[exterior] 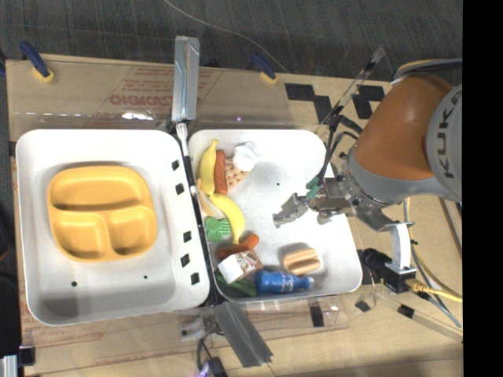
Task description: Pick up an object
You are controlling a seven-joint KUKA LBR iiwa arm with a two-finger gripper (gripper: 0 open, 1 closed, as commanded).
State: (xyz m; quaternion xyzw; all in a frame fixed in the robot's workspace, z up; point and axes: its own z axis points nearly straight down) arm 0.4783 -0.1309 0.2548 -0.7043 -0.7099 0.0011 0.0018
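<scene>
**Gripper hovers over a crowded bin with nothing in its grasp**

Nearest the camera, along the right bin's front edge, lie a blue bottle, a small bun and a white-labelled can. Above them the gripper hangs over bare floor, fingers spread, with nothing between them. Further back, bananas and a white cup crowd the dividing wall. The left bin holds a yellow tray. Likely risks: fingers striking the wall, or closing on two packed items and slipping.
</scene>
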